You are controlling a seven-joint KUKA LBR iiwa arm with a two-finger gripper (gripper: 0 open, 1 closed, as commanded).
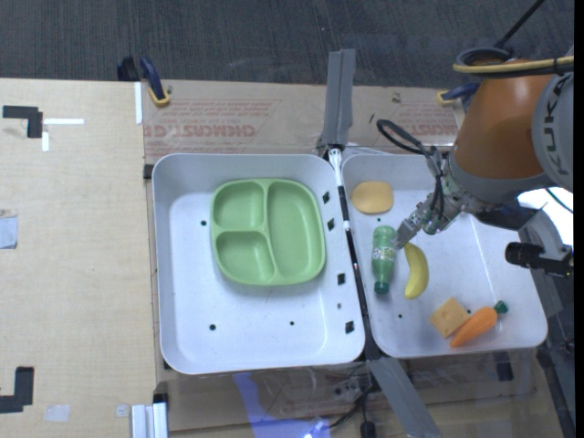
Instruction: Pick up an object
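While one plate (268, 232) fills one bin, five objects share another.

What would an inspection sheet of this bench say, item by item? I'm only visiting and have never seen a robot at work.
Surface: two shallow white bins side by side, left bin, right bin, on a bench.
Job's things: right bin holds a green bottle, banana, carrot, tan block and a round yellow piece.
Clutter: green divided plate in the left bin.
Gripper: gripper low over the right bin, beside the bottle top and banana; grip unclear.
Cables: black cable looping near the wrist.
Surroundings: brown board left of the bins; dark floor behind.
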